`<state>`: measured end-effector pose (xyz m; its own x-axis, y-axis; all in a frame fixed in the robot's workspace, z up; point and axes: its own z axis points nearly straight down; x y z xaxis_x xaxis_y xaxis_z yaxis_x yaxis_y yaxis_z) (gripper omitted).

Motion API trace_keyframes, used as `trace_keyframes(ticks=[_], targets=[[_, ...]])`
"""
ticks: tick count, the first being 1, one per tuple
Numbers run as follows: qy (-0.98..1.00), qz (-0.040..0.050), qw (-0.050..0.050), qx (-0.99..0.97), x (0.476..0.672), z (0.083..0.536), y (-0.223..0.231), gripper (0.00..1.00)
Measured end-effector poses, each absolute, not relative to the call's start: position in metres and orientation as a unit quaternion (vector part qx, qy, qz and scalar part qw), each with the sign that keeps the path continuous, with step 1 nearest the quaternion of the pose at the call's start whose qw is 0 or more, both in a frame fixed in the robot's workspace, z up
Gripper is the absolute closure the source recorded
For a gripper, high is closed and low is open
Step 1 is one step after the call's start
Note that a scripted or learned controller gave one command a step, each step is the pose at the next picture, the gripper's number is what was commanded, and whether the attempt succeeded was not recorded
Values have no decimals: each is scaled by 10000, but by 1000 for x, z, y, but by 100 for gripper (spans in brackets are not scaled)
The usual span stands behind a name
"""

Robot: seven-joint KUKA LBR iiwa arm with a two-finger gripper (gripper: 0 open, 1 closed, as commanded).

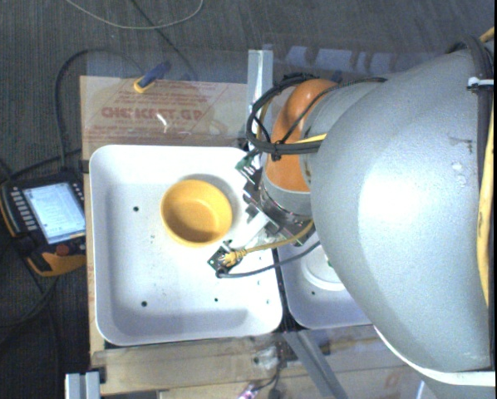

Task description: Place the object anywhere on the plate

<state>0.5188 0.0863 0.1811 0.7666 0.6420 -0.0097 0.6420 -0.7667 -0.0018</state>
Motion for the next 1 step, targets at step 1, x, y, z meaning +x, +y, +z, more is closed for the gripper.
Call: trace_keyframes(ticks=[1], targets=[[2945,-53,20,9556,574,163,130,100]])
